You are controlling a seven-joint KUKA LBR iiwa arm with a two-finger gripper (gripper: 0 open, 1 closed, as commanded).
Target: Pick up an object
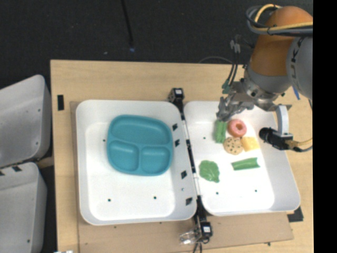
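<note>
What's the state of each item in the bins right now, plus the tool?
teal plate: flat in the left bin, nothing on it
tool: low over the right bin's back, just above the green stick
green stick: lying in the bin
pink donut: flat, touching the cookie
cookie: flat
yellow block: resting beside the cookie
green leaf: flat, apart
green pod: flat, apart

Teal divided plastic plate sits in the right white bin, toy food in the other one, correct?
Not quite. The teal divided plastic plate sits in the left white bin, as the camera view shows; the toy food is in the other one.
</note>
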